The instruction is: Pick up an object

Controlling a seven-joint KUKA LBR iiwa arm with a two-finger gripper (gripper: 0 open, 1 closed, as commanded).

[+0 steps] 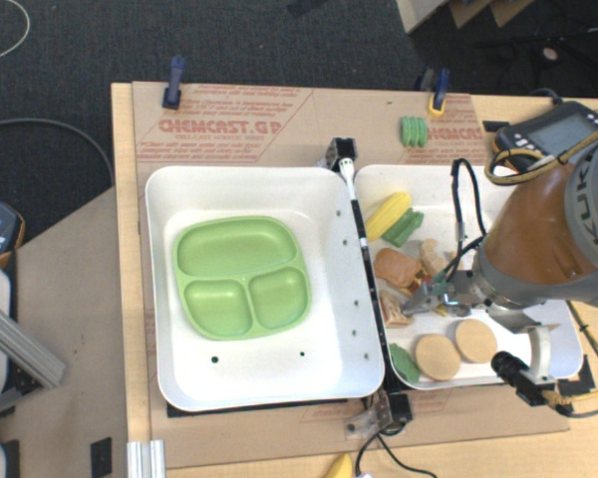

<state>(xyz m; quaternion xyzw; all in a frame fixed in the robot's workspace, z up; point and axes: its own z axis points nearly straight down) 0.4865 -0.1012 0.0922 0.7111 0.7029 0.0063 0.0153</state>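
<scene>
The arm [548, 232] reaches in from the right, low over the right bin [379, 182], its grey and orange bulk covering that bin's right half. The gripper [426, 300] sits near the bin's middle, close to the left wall; whether it is clenched, released or grasping anything cannot be told.

The pickable things crowd the right bin's left strip. A corn cob [388, 213] lies tilted near the back, a green piece [406, 228] touching it on its right. Below them a brown lump [396, 266] sits just beside the gripper, with a pale piece [434, 258] next to it. At the front, two tan discs [456, 349] lie side by side, and a green slice [402, 362] touches the left one, near the front-left corner.

Room in that bin is tight: the items hug the left wall and front rim, the arm fills the rest.

The left bin [169, 267] holds a green tray [242, 275] with three compartments, set centrally, with bare white floor all round it, widest along the front and right
</scene>
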